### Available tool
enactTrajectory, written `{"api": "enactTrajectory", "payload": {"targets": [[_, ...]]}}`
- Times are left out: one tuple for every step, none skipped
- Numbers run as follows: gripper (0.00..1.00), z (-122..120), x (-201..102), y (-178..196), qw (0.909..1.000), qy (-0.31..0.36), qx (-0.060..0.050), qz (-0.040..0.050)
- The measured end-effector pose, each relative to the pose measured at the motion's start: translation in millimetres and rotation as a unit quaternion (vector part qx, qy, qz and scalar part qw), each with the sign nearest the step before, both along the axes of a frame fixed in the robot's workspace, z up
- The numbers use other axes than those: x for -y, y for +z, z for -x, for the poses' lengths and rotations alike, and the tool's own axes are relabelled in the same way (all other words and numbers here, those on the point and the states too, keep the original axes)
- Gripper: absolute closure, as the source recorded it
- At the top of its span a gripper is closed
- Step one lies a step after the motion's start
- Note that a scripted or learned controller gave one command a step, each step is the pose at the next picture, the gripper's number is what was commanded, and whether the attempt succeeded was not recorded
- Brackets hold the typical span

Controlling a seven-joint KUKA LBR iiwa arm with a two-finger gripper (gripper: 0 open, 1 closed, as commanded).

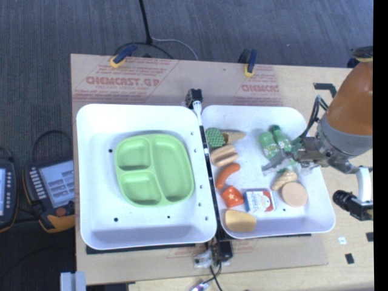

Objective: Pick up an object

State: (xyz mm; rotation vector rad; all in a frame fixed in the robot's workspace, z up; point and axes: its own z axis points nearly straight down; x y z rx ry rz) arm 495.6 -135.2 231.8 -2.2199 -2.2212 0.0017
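The right bin [315, 220] holds several toy foods. A green bottle [271, 142] lies near its back. A hot dog [223, 156], an orange sausage [227, 174] and a red piece [232, 196] line its left side. A yellow wedge [240, 221] and a small red-and-white carton [259, 200] lie at the front. My gripper [276, 162] reaches in from the right, low over the bin, just in front of the bottle and above a tan piece [284, 177] and a round tan disc [294, 194]. I see nothing clearly held in it.
The left bin [91, 223] holds a green divided plate [154, 168]. A green-topped cone [218, 137] lies at the right bin's back left. The arm's grey body [348, 132] hangs over the right bin's right edge. Clamps [248, 62] sit at the bench's back.
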Motion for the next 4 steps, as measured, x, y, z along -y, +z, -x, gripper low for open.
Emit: {"api": "enactTrajectory", "payload": {"targets": [[0.00, -104.9, -12.4, -68.7, 0.9978, 0.066, 0.000, 0.0002], [0.00, -131.7, 49.8, -118.7, 0.9874, 0.158, 0.007, -0.0012], [0.00, -122.2, 48.3, -144.6, 0.9143, 0.405, 0.003, 0.0023], [1.00, -124.6, 48.3, -132.4, 0.9146, 0.404, 0.007, 0.0045]]}}
